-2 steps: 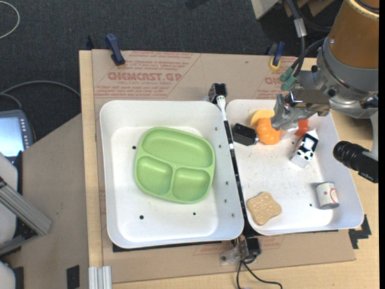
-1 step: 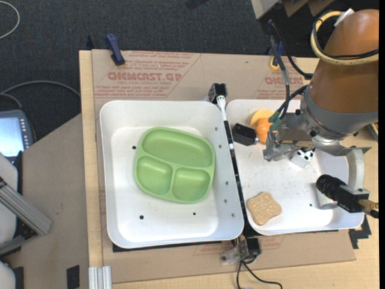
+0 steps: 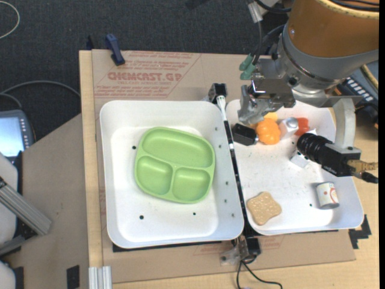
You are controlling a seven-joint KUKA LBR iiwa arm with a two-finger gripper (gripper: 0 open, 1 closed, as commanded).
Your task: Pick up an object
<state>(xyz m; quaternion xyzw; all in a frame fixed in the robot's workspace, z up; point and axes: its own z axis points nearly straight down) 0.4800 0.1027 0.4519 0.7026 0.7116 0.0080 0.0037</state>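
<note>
At the far left we see a brown cardboard sheet (image 3: 150, 71) spread under both bins, with a small blue plastic clip (image 3: 114, 49) lying near its upper left corner. On the sheet sits the left shallow white plastic bin (image 3: 105, 161). In the middle of that bin a light green plastic plate (image 3: 174, 164) with three compartments lies flat and right side up, apart from every wall.

Just beside it, along the shared middle edge, stands the right shallow white plastic bin (image 3: 283, 179). A small black block (image 3: 243, 135) lies against the upper part of this bin's left wall. Just above the block hangs the metal two-finger gripper (image 3: 257, 114), on the grey arm with the orange band (image 3: 337, 29) that reaches in from the upper right. We cannot tell whether the gripper is spread or closed.

Right below it, just beside the black block, sits a round orange ball (image 3: 269, 132) in the upper left part of the right bin. Lower down, near the front wall and well apart from the ball, lies a tan bread-shaped slice (image 3: 263, 208). Just right of the ball sits a small red and silver piece (image 3: 296, 124). Further right and lower we find a small white scrap (image 3: 298, 159). Near the right front corner, a short white cylinder with a red mark (image 3: 326, 195) lies on its side.
</note>
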